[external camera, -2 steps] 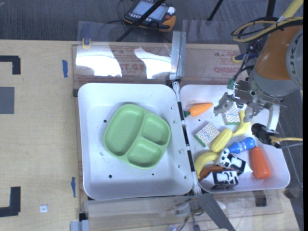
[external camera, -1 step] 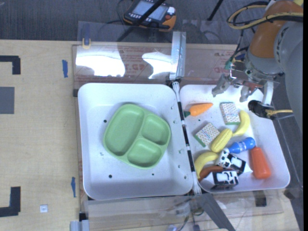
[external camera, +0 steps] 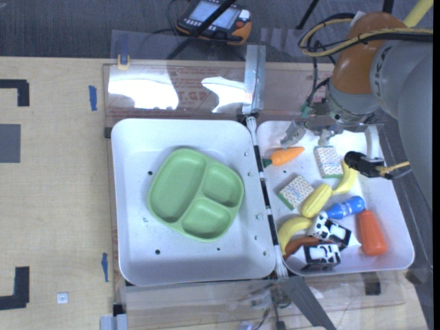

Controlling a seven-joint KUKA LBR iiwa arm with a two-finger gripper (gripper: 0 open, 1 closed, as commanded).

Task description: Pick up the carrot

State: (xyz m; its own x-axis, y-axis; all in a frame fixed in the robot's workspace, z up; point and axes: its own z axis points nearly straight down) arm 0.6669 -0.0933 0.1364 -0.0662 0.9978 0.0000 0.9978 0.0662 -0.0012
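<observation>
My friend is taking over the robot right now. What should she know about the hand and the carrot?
Hand: over the back of the right bin, fingers apart, one on each side of the carrot's thick end, holding nothing.
Carrot: lying in the right bin near the divider, beside a small box.
Green plate: in the left bin.
Done: hand is close to the carrot.
Left: close on it and lift.
</observation>
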